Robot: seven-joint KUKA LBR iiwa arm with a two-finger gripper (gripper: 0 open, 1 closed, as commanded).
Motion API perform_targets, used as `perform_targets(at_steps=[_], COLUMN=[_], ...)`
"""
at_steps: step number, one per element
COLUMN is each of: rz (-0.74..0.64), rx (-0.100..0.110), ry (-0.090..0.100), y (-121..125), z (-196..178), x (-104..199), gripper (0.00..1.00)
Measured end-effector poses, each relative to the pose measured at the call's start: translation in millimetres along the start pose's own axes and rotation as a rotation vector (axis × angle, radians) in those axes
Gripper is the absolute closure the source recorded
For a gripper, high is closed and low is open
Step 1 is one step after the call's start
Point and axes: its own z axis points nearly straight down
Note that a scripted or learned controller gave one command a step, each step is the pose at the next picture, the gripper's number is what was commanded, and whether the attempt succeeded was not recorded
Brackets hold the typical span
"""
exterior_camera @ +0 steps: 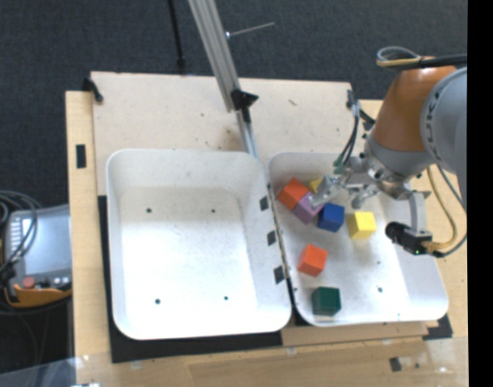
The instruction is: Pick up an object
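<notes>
My gripper (331,190) reaches into the right bin (415,297) from the right, low over a cluster of blocks near the bin's upper left. That cluster holds an orange block (293,193), a purple block (307,209), a small yellow piece (316,185) and a blue block (332,217). The gripper's tip sits between the yellow piece and the blue block. A yellow block (361,224) lies just right of the blue one. Further down lie an orange block (312,260) and a dark green block (327,300).
The left bin (190,248) stands beside the right one, their walls meeting along the middle. A slanted metal rail (218,47) runs from the top down to the bins' junction. Cables and a black part (409,238) hang off the arm over the right bin's right side.
</notes>
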Motion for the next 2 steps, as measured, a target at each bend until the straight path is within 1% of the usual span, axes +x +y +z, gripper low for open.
perform_targets(at_steps=[1, 2], rz=[0.002, 0.003], rx=[-0.010, -0.023], ry=[0.004, 0.000], y=[12.5, 15.6], z=[43.4, 40.4], x=[-3.8, -5.0], gripper=[0.00, 0.00])
